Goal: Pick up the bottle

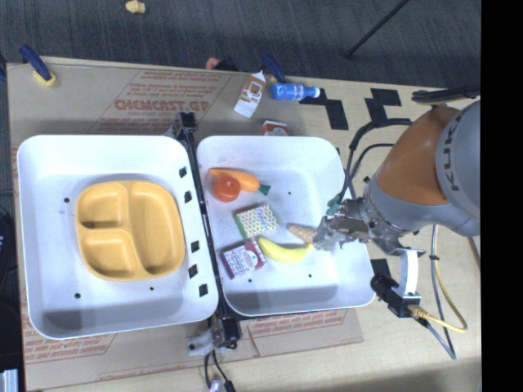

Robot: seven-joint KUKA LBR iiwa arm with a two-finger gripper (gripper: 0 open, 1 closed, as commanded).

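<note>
A small blue bottle [288, 92] with a white label lies on its side on the cardboard behind the right bin [327, 158], outside both bins. My gripper [325, 235] is low in the right bin near its right wall, far from the bottle. It is right beside a tan cone-shaped item [300, 233] and the right end of a yellow banana [283, 251]. The wrist hides the gripper's tips.
The right bin also holds an orange toy [233, 184] and two small patterned boxes [256, 220] [242, 260]. A yellow divided plate [131, 227] lies in the left bin [41, 170]. A small carton [250, 95] lies next to the bottle.
</note>
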